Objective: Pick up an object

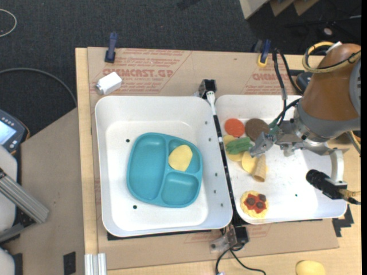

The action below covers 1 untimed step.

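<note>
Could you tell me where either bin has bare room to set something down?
Left white bin: bare floor rings the blue divided plate, widest above it. Right white bin: open floor between the small pizza toy and the black camera mount. Crowded: the toy food cluster beside the gripper.

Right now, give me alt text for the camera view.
A grey arm's gripper reaches from the right into the right bin, low over a cluster of toy food. In the left bin, a blue divided plate holds one yellow piece.
</note>
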Available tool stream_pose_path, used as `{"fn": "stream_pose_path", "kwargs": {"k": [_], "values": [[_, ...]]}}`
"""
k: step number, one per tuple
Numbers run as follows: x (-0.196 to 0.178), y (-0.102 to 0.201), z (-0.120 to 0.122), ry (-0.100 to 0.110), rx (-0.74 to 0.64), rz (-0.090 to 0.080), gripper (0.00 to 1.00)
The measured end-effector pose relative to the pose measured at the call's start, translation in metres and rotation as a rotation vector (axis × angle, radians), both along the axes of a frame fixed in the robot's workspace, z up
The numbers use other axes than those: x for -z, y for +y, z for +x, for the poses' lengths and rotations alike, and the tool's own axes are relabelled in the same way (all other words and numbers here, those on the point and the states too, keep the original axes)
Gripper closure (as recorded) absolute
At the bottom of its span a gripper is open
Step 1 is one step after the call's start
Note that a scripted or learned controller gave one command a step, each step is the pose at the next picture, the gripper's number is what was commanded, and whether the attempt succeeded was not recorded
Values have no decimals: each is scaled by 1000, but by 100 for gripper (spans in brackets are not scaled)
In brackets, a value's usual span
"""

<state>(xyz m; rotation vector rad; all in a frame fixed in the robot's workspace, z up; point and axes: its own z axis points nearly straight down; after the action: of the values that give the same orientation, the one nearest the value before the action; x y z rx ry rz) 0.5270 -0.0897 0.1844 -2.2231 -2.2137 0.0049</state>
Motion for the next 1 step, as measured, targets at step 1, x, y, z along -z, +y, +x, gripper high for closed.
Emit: {"fn": "stream_pose_path", "kwargs": {"k": [1], "values": [[-25,21,-50,-1,-4,2,0]]}}
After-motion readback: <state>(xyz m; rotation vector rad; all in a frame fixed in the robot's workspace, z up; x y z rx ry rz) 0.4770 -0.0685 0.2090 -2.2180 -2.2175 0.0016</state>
